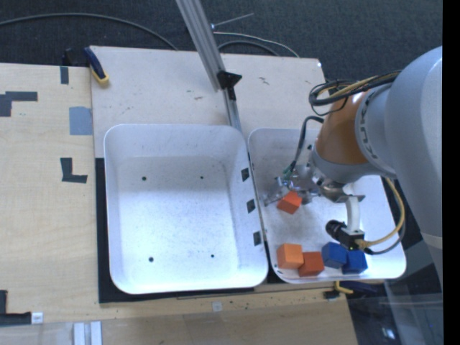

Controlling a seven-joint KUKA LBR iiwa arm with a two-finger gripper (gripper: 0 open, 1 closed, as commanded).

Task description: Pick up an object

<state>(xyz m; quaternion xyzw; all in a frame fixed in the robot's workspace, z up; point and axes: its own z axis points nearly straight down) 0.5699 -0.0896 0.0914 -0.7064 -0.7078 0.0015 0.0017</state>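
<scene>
1. Orange block (290, 203): small, cube-like, matte, tilted with one corner toward 6 o'clock; near-equal sides, so no clear long axis.
2. Lies in the right bin (383, 268), in its left-centre part, just at the tip of the tool (289, 190).
3. Tool: metallic, grey, at the end of the grey arm (402, 121) with its orange band, reaching in from 3 o'clock; block sits at 6 o'clock of the tip, touching or nearly so.
4. Tool state: cannot tell; too small and cluttered to read, and cannot tell whether the block is gripped.
5. Along the right bin's 6 o'clock wall, a row of blocks: a lighter orange cube (290, 255), a darker red-orange cube (311, 264) touching it at 4 o'clock, then two blue cubes (343, 257) close together toward 3 o'clock.
6. All blocks matte, flat-faced, sharp-edged; well apart from the tilted block, at its 6 o'clock.
7. Both bins shallow, white, glossy plastic with rounded corners and speckled floors; left bin (115, 192) larger in view, with four dark dots on its floor.
8. Bench (158, 85): pale wood-grain board, grey and black tape patches toward 9 o'clock.
9. Ribbed aluminium rail (201, 27) slanting from 12 o'clock down to the gap between the bins.
10. Black and yellow cables (392, 228) looping beside the wrist at 4 o'clock of the tool.
</scene>
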